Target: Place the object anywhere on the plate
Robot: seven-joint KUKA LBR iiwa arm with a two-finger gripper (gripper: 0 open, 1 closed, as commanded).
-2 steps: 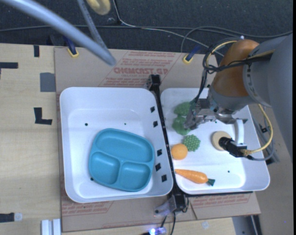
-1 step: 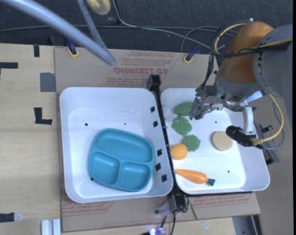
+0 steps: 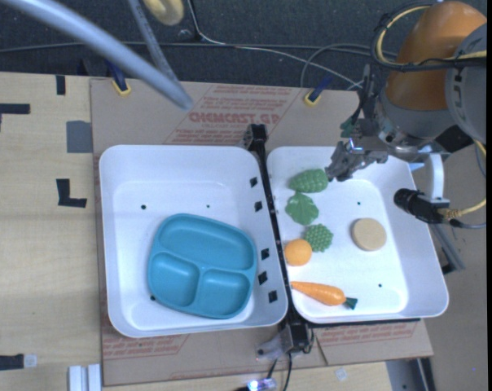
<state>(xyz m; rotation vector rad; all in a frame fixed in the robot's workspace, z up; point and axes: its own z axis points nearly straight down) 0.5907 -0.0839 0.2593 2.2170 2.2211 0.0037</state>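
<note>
Both bins (image 3: 116, 243) are plain white, sitting on tan cardboard (image 3: 230, 108) with red print. The divided plate (image 3: 201, 265) is bright sky blue. Three bumpy green veggies (image 3: 309, 181), an orange ball (image 3: 298, 252), an orange carrot (image 3: 318, 292) with a dark green tip, and a beige disc (image 3: 368, 235).

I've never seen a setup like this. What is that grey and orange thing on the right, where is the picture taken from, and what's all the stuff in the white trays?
One camera above the bench looks down at a slant. The grey and orange thing is a robot arm; its gripper hangs beside a leafy green toy in the right bin. That bin also holds two more green toys, an orange ball, a carrot and a tan disc. The left bin holds a blue divided plate, the toys' destination. I see nothing held.
</note>
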